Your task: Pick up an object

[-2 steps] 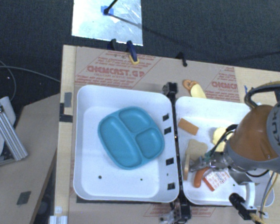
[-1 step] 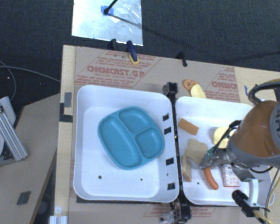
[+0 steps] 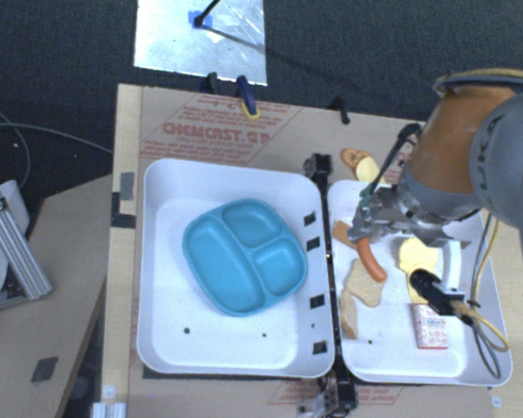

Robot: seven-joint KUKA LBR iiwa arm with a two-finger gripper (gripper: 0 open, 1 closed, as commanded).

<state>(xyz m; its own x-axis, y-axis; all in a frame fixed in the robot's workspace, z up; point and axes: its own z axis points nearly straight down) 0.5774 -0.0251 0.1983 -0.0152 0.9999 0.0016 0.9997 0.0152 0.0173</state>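
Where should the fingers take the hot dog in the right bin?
Probably across the middle of the hot dog, coming straight down from above. It lies flat and slanted, long and narrow, so closing across its short width fits best. Its lower end is close to the bread slice, so stay off that end.

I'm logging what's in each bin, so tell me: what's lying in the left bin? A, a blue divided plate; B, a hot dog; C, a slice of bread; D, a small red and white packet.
A: the blue plate with its three compartments lies in the left bin, while the hot dog, bread and packet all lie in the right bin.
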